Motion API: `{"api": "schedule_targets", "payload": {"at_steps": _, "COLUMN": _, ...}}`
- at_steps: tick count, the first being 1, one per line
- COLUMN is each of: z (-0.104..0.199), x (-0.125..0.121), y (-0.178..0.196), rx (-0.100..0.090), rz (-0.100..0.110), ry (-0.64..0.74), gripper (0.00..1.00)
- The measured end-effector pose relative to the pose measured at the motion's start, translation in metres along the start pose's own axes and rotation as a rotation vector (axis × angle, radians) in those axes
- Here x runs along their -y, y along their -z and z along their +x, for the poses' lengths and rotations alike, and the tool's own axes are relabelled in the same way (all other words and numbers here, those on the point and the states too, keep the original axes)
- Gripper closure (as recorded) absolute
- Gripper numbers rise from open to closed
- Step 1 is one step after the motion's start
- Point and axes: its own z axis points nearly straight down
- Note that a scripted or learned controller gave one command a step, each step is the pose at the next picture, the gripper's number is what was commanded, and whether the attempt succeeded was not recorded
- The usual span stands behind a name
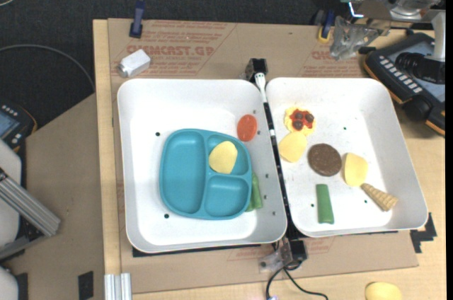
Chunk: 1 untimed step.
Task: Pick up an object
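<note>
nothing picked yet. gripper [345, 44] up past the far rim of the right bin [396, 114], nothing between the fingers; gap too blurred to tell wide or narrow. well below the fingers, untouched in that bin: brown disc [325, 159], green stick [323, 204], cone [379, 197], yellow pieces [354, 169]. arm cut off by the frame's top edge.

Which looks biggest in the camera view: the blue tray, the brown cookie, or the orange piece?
1. blue tray
2. brown cookie
3. orange piece, the smallest.
</note>
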Motion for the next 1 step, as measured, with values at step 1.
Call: {"api": "schedule_targets", "payload": {"at_steps": 1, "z": -0.0458, "x": 0.0278, "y": -0.0664, "rx": 0.0, "rz": -0.008, "ry": -0.001, "gripper": 1.0}}
